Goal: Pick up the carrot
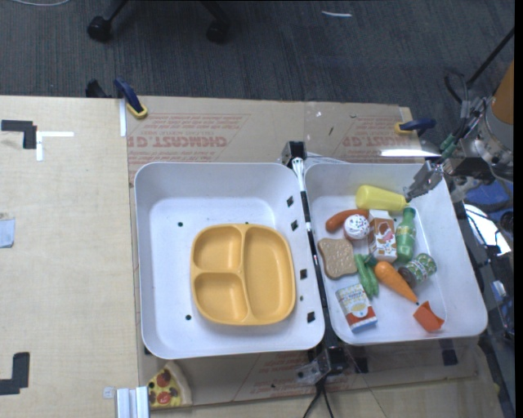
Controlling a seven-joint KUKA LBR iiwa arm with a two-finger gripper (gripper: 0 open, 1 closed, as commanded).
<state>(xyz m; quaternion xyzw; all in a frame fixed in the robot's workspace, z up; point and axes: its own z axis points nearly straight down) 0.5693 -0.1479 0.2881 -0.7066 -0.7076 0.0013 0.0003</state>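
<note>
One carrot (pixel 395 281) lies well below the hand (pixel 421 181).

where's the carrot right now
In the camera view the carrot lies in the right bin, toward its front right, slanting between the green pea pod on its left and the small can on its right.

Arm (pixel 490 139) at right (wrist low)

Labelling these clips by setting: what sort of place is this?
Probably a robotics lab or test room, not a kitchen. Two white bins sit on a cardboard-covered bench held by clamps, the food such as the carrot looks like toys, and an office chair base stands on grey carpet.
</note>
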